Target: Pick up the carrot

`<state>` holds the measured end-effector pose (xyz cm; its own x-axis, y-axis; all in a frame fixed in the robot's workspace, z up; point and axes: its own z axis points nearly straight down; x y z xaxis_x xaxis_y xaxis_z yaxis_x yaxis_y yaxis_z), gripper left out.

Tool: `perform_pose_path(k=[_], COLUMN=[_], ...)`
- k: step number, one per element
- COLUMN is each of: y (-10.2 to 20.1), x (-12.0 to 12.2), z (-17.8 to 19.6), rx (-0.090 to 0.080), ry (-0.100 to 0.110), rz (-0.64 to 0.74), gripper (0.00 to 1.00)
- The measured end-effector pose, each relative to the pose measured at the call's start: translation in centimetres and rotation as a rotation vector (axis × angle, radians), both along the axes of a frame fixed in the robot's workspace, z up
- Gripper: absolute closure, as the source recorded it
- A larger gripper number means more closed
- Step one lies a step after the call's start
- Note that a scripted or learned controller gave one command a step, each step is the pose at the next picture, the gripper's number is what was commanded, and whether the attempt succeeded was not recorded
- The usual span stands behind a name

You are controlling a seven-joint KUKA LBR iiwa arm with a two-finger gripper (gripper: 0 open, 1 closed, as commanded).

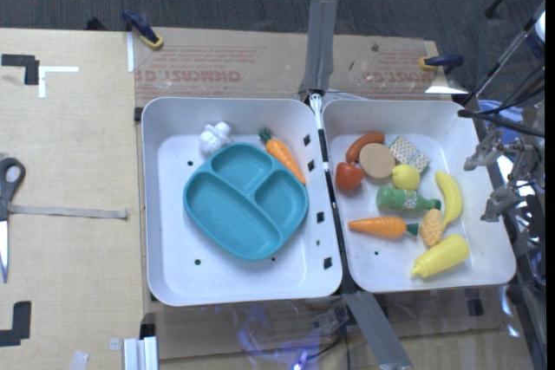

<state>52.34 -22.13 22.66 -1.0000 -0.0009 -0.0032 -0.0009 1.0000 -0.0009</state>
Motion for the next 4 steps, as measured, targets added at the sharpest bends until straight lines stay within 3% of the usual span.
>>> perform_pose_path(k=[1, 2, 3, 4], y=[2.6, 12.4, 12.3, 12.9], x=[-1.5, -2.3, -1.0, -3.3], z=[-11.4, -13.0, -13.4, -13.5], rx=[-0.007, 0.000, 0.001, 0.002], ry=[-0.021, -0.018, 0.001, 0.002], rz=[0.064, 0.034, -0.461, -0.845], gripper=[0.00, 0.00, 0.00, 0.00])
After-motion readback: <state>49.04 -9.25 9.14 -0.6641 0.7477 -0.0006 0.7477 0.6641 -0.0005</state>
